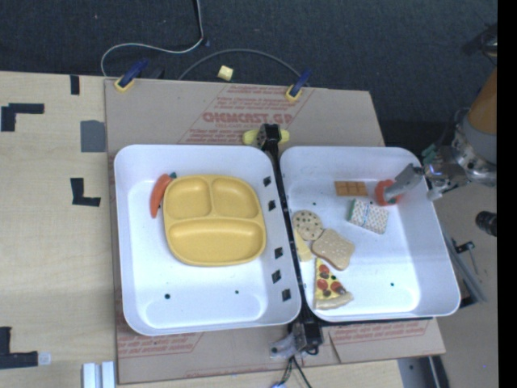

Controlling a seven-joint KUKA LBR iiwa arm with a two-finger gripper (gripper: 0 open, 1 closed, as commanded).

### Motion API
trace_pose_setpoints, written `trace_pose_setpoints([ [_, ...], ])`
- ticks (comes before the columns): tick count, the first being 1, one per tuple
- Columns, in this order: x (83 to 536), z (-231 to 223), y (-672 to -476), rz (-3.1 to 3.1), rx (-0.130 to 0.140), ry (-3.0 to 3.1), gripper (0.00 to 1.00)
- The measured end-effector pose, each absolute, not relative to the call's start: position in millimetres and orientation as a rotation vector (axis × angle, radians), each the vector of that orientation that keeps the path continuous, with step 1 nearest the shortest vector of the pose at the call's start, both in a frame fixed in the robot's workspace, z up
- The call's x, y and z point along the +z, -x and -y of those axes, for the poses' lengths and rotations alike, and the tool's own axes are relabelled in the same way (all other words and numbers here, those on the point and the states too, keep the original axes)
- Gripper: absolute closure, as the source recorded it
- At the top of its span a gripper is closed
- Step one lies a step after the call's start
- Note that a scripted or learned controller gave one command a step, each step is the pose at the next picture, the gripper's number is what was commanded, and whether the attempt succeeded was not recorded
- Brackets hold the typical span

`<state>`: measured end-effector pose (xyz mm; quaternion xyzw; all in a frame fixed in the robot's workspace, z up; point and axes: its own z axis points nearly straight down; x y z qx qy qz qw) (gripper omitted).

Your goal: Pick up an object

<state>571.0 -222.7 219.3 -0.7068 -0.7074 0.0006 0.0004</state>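
Two shallow white bins of smooth moulded plastic with rounded corners sit side by side on a brown cardboard sheet point(242, 111) printed with red lettering, which lies on a pale wooden bench point(48, 241). The left bin point(137, 297) holds two items: one yellow plastic plate point(215, 219), rounded-rectangular and divided into three compartments, at the bin's centre, and one orange carrot-shaped toy point(158, 195) touching the plate's left edge, near the bin's left wall. The right bin point(412, 285) holds five flat toy food pieces. One brown waffle-textured rectangle point(350, 188) lies toward the far edge. One pale square block with a speckled face point(370, 216) lies just beside it, toward the right wall. One round tan cracker point(306, 225) dotted with holes lies near the left wall. One tan bread-slice shape point(334, 248) touches the cracker's near side. One triangular pizza slice point(330, 285) with red and green toppings lies near the bin's near edge. The gripper point(389, 191), grey with a red tip, enters over the right bin's far right corner, with its tip beside the waffle rectangle and above the speckled block. Whether its pincer is wide or narrow cannot be determined, and no item is seen between the fingers. Two blue-and-yellow clamps point(129, 78) hold the cardboard's far edge.
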Motion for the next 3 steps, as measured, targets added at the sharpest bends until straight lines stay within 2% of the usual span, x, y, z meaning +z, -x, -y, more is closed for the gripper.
trace_pose_setpoints([
  [1, 86, 221, -617.3, 2.22, 0.007, 2.213, 0.0],
  [2, 85, 146, -670.2, 2.231, -0.001, 2.212, 0.0],
  [3, 95, 151, -668.7, 2.226, 0.004, 2.218, 1.0],
])
